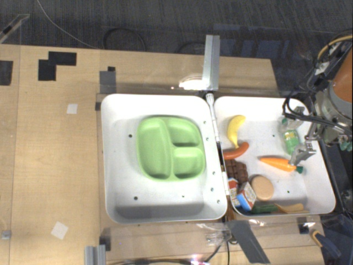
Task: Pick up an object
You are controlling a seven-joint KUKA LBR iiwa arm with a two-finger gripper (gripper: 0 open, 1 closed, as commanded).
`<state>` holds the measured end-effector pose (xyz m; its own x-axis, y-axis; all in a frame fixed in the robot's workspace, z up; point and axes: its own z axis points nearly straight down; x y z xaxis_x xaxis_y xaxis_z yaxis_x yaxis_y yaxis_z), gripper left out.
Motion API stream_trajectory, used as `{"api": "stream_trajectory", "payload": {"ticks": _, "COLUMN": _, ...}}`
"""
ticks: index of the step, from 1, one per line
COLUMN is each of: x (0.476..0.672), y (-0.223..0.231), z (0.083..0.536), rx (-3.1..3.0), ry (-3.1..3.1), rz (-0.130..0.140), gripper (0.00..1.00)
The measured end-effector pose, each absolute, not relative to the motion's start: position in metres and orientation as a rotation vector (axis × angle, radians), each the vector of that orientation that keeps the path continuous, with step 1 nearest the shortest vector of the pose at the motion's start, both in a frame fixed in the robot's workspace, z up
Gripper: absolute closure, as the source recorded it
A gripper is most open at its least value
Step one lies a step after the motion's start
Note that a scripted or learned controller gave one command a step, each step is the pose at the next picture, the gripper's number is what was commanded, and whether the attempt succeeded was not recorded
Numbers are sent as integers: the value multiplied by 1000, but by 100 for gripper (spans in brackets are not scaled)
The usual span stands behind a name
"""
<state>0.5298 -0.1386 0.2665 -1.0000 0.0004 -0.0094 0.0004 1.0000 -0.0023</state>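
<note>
The right bin (pixel 325 195) holds several toy foods. A yellow banana (pixel 236 128) lies at its upper left, with a red-orange sausage (pixel 235 150) just below it. An orange carrot (pixel 277 163) lies in the middle. A pale green bottle (pixel 290 139) sits above the carrot's right end. My gripper (pixel 302 153) hangs over the right part of this bin, just right of the bottle and above the carrot's green tip. Nothing shows as held by it.
A brown chocolate piece (pixel 238 171), a round tan bun (pixel 264 187), a small can (pixel 245 196) and a green and tan stick (pixel 276 207) crowd the right bin's lower left. The left bin (pixel 118 203) holds a green divided plate (pixel 170 148). A metal post (pixel 211 62) stands behind the bins.
</note>
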Motion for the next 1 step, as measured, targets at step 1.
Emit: {"api": "stream_trajectory", "payload": {"ticks": 1, "x": 538, "y": -151, "z": 101, "rx": 75, "ry": 3119, "rz": -5, "gripper": 0}}
